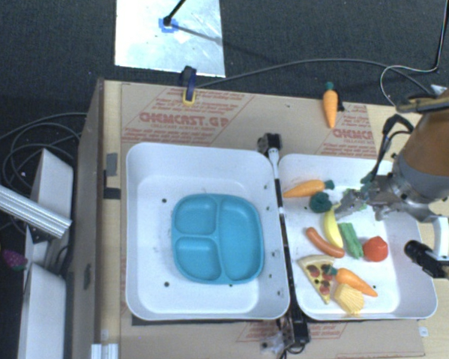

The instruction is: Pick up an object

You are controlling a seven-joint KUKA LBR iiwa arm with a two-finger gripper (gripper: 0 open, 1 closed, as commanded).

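Nothing is lifted yet, as we read it: every toy food in the right bin (pixel 413 301) lies on the floor of the bin, and the pick is all ahead of us. We see the gripper (pixel 352 204) low over the bin's upper middle, its tip just above the banana (pixel 331 227). Whether it is spread or pressed together, we cannot tell; the metal blurs into the white plastic, and we see nothing pinched there.

We judge the banana the likeliest target, being nearest the tip. Its long axis runs from upper left to lower right, nearly along the bin's depth, with the upper end pointing toward the gripper. Just beside it on the right lies a green piece (pixel 350 239), roughly parallel. A sausage (pixel 324 242) sits just to the left, and a tomato (pixel 375 249) farther right. A carrot (pixel 304 189) lies near the bin's upper left, long axis almost crosswise.

In the left bin (pixel 152 209) we see a blue divided plate (pixel 216 238), untouched.
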